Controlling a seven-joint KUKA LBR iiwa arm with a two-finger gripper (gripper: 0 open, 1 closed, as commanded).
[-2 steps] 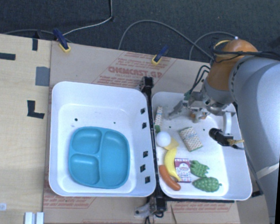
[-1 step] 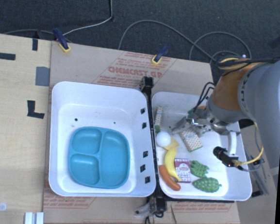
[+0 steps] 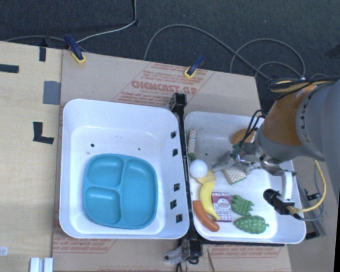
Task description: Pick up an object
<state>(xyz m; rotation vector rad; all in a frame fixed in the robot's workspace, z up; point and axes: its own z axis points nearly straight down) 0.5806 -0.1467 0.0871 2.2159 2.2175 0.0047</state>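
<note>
My gripper is low in the right bin, near the bin's middle and reaching in from the right. Just beneath and touching it in the view lies a small beige textured piece. Behind the wrist, an orange-brown item is partly hidden. A white ball sits to the gripper's left. A yellow banana, a red-orange sausage, a red box and two green vegetables lie nearer the front.
The left bin holds a blue divided plate. A black divider runs between the bins. The arm's bulky grey and orange body hangs over the right bin's far right side, with cables by the right wall.
</note>
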